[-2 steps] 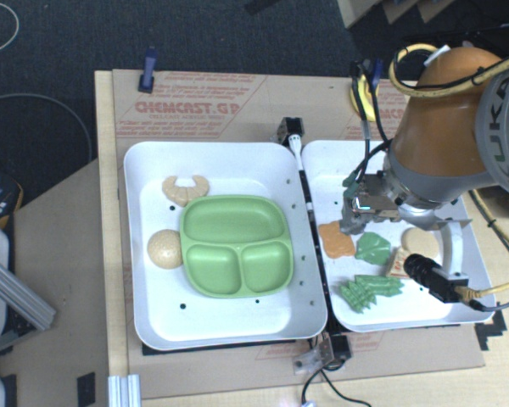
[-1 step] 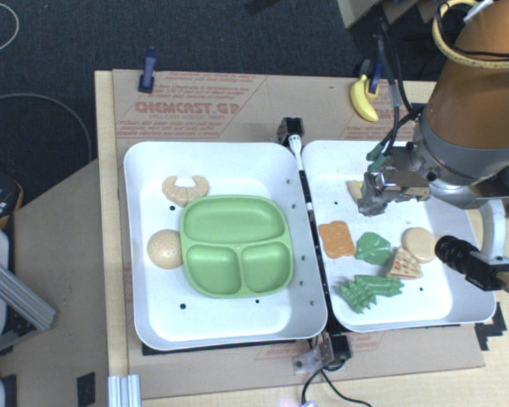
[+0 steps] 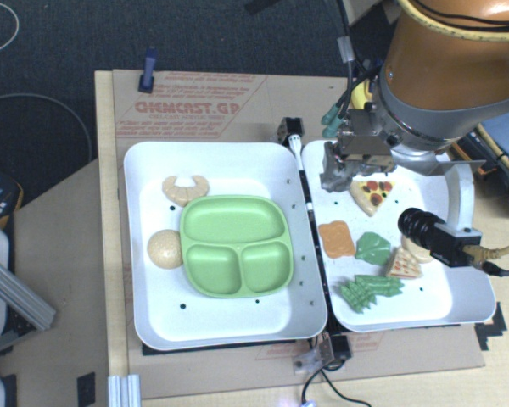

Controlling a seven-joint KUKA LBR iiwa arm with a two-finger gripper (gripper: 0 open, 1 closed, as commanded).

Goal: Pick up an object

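Right bin (image 3: 471, 308): claw (image 3: 349, 175) over pizza slice (image 3: 371, 195).

Left of the metal pincer (image 3: 349, 170), a glossy plastic divided tray (image 3: 236, 244) (green); both bins (image 3: 144, 227) smooth white plastic.

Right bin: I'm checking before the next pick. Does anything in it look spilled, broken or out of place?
Nothing stands out. The pizza slice, orange piece, green leaf, green sprig and wedge lie apart and look whole. The gripper hangs at the right bin's top end.
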